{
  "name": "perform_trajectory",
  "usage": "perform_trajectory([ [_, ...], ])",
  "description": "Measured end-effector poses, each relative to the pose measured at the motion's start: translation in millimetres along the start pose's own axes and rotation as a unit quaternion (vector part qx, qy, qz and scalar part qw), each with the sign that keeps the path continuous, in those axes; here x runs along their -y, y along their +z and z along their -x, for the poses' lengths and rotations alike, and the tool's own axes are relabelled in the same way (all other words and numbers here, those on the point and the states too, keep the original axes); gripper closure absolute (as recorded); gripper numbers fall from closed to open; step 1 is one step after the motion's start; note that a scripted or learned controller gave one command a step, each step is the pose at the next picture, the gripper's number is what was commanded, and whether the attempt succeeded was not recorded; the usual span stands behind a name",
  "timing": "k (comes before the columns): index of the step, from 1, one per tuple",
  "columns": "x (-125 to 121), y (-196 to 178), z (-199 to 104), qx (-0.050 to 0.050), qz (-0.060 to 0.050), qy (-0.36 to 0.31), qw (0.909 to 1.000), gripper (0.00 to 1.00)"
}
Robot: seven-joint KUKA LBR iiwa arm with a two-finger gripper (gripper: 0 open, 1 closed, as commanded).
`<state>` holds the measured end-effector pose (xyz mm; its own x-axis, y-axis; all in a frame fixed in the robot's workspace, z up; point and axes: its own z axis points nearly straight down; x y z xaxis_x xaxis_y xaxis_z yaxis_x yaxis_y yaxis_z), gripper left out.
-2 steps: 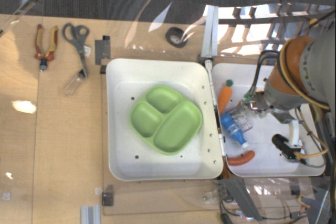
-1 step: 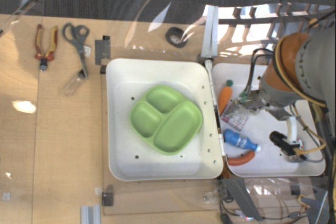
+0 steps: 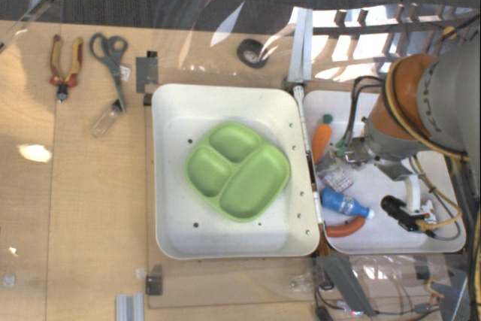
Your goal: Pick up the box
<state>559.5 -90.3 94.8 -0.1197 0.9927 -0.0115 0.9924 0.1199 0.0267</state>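
Note:
In the right bin [image 3: 443, 240] a small pale, patterned box or packet [image 3: 336, 179] lies left of centre, partly blurred. An orange carrot [image 3: 322, 140] lies just above it, and a blue bottle [image 3: 344, 204] and a red sausage-shaped thing [image 3: 344, 228] lie just below it. My arm, with its orange band [image 3: 402, 98], hangs over this bin. Its gripper [image 3: 350, 153] points down and left, close above the box's upper right corner. Nothing shows held in it.
The left bin [image 3: 169, 222] holds a green three-part plate [image 3: 238, 171]. On the bench to the left lie red-handled pliers [image 3: 63, 65], grey scissors [image 3: 113, 65] and a clear tube [image 3: 105, 119]. A tape roll [image 3: 253, 52] sits behind the bins.

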Motion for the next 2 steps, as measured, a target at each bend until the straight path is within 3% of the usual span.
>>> perform_trajectory([
  [1, 2.6, 0.2, -1.5, -0.001, 0.001, -0.008, 1.0, 0.0],
  [2, -1.3, -12.1, -3.5, -0.001, 0.005, -0.01, 0.9999, 1.0],
])
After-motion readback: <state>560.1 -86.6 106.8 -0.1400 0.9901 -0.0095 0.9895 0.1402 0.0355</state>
